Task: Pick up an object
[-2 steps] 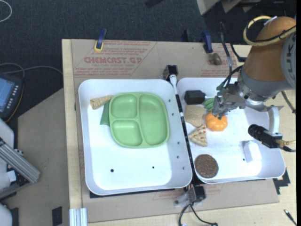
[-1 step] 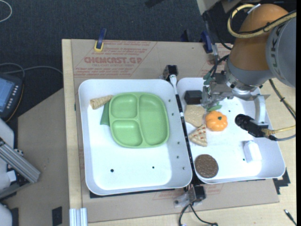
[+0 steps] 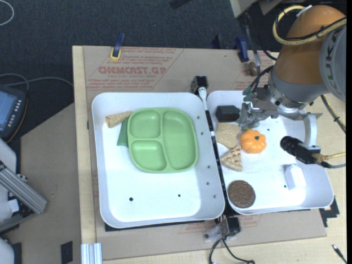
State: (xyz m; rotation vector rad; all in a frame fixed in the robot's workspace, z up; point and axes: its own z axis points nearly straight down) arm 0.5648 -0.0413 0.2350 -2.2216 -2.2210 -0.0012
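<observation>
Hovering tool [image 3: 250, 114] in rt bin [image 3: 313, 197], just above orange pumpkin [image 3: 253, 141], finger spread can't tell, nothing visibly gripped

This is looking like a robotics lab rather than a home or kitchen. A grey and orange arm [image 3: 308, 54] is reaching over a counter [image 3: 159, 65] topped with printed brown protective sheeting, held by clamps [image 3: 116, 47] at the far edge. Two white bins [image 3: 104, 164] are sitting side by side, holding toy food and a green divided plate [image 3: 163, 139]. Loose cables [image 3: 330, 158] are trailing around, and dark carpet [image 3: 82, 10] is covering the floor.
</observation>
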